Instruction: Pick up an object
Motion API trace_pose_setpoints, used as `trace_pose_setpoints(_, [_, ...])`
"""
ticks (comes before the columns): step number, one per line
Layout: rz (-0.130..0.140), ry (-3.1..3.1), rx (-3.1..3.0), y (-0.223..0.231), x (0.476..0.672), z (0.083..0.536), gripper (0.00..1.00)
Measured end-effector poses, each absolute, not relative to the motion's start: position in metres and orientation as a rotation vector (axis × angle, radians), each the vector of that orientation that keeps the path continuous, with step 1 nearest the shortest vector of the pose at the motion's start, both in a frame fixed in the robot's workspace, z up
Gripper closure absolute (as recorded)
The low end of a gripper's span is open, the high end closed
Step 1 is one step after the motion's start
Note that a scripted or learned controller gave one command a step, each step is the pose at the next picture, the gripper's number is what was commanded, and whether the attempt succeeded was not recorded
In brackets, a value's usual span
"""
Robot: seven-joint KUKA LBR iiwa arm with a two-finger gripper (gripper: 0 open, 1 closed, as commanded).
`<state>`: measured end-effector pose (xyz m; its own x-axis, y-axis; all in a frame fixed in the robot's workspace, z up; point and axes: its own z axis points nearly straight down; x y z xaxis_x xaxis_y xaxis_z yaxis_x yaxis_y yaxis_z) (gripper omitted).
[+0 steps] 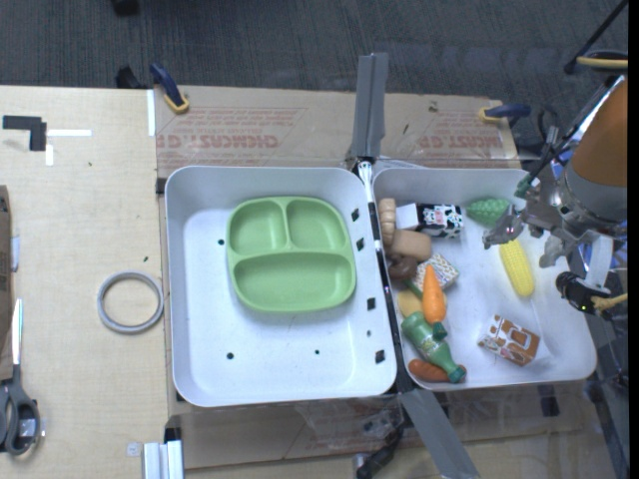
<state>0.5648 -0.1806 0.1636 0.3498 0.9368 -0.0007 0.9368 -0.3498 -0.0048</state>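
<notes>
The yellow toy corn (pixel 517 267) lies in the right bin (pixel 559 367), just below the end effector (pixel 527 230), its long side pointing up and down; the end effector looks spread and holds nothing.

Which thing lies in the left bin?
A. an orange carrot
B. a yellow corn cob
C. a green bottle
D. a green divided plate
D: the green divided plate lies alone in the left bin, while the corn cob, green bottle and carrot are all in the right bin.
</notes>
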Motion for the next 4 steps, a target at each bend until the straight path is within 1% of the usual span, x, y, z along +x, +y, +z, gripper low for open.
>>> trace_pose_setpoints(1, [0.004, -1.955, -2.458, -0.196, 0.642, 0.166, 0.0])
trace_pose_setpoints(2, [-0.021, -1.94, -2.495, -0.125, 0.649, 0.113, 0.0])
trace_pose_setpoints(3, [0.003, -2.122, -2.318, -0.208, 0.646, 0.172, 0.0])
trace_pose_setpoints(4, [0.003, -2.091, -2.343, -0.211, 0.63, 0.124, 0.0])
